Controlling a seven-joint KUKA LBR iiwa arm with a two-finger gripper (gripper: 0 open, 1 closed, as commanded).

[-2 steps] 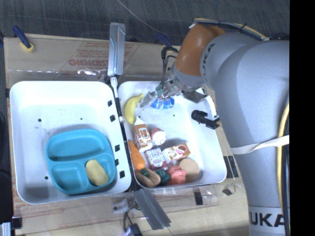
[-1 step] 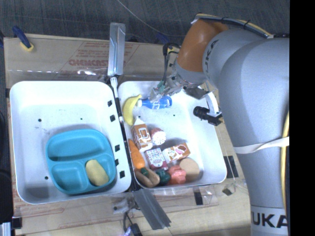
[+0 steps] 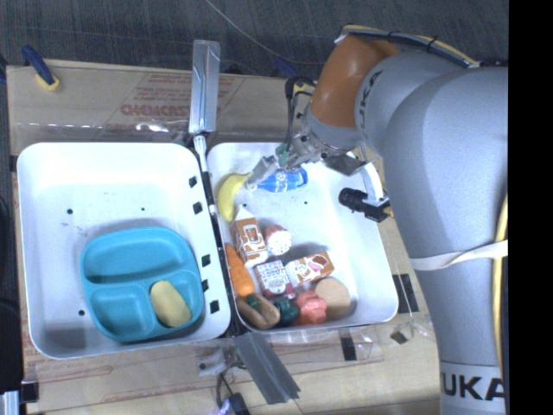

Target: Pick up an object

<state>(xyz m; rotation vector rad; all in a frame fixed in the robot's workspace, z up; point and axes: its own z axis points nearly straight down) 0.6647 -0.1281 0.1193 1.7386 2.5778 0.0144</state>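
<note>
My gripper hangs low over the far end of the right bin, reaching in from the right under the orange-banded wrist. A small blue and clear object lies directly beneath it, touching or nearly touching. A yellow banana rests just left of the gripper against the bin's left wall. Nearer the front lie a small carton, a pink round piece, an orange carrot, two more cartons, a bread roll and a hot dog.
The left bin holds a blue compartment tray with a yellow oval object in its near right section. The grey arm covers the bench to the right of the right bin. A metal divider stands between the bins at the back.
</note>
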